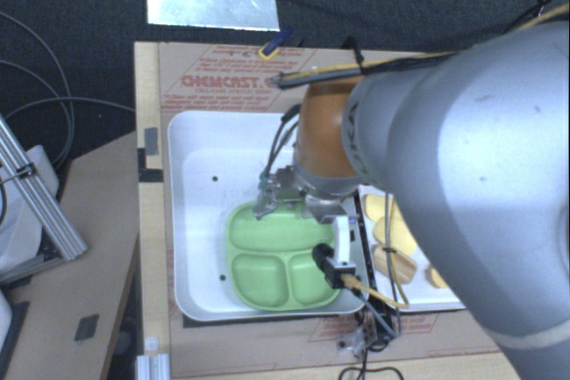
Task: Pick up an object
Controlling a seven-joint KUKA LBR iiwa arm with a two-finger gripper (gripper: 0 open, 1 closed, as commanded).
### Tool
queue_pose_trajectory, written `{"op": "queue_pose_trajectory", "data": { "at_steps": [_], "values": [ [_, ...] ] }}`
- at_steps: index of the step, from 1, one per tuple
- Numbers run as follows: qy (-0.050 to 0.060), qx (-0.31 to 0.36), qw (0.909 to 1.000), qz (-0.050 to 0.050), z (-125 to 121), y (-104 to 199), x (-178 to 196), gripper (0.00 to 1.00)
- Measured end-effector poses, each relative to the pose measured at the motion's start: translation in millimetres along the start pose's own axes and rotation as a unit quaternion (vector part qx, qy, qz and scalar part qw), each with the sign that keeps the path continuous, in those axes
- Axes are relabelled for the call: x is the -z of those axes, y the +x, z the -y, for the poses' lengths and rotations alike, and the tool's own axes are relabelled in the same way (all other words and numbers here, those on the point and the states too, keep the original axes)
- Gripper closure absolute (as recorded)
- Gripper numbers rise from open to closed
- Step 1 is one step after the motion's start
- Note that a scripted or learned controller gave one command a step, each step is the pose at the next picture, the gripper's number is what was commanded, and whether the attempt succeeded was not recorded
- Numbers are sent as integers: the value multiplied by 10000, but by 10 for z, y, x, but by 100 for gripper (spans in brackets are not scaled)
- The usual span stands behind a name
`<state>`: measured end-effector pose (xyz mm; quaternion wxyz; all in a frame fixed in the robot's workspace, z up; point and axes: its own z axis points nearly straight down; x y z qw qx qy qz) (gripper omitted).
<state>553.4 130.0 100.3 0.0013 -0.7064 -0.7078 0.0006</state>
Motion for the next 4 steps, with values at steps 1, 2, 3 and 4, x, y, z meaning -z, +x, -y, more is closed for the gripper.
{"op": "queue_pose_trajectory", "data": {
  "at_steps": [1, 2, 3, 4],
  "values": [
    [-24, -32, 10000, 6, 691, -581, 883, 0],
    [-117, 13, 9999, -1, 621, -50, -17, 0],
    [-43, 35, 10000, 11, 53, 945, -133, 0],
    [-11, 21, 10000, -6, 690, 1057, 387, 0]
  ]
}}
